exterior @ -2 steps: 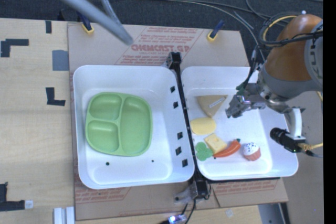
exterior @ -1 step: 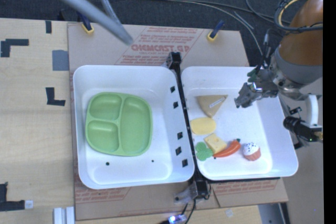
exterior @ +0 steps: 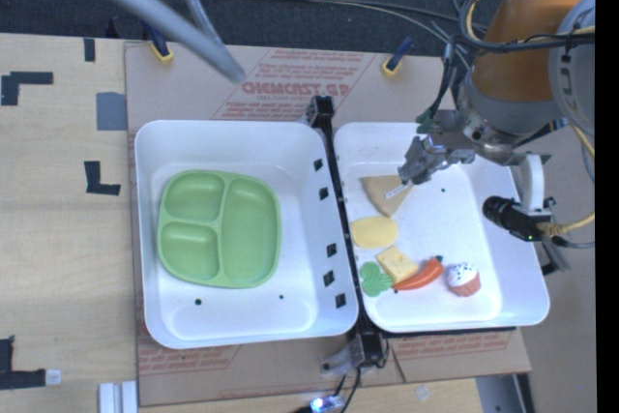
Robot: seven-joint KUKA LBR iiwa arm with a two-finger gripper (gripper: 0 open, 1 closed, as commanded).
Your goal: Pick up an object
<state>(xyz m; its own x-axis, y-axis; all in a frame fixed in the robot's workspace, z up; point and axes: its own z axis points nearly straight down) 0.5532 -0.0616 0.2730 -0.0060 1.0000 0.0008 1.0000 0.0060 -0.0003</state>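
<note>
The arm (exterior: pixel 542 44) is grey with a rounded orange band, black cables looped round it, and a dark metal claw (exterior: pixel 418 167).

The arm (exterior: pixel 527 44) reached in from the right side, and its orange band was at the upper right. The wrist bent down and to the left. The gripper (exterior: pixel 414 171) pointed downward at a slant, low over the right part of the bench.
</note>
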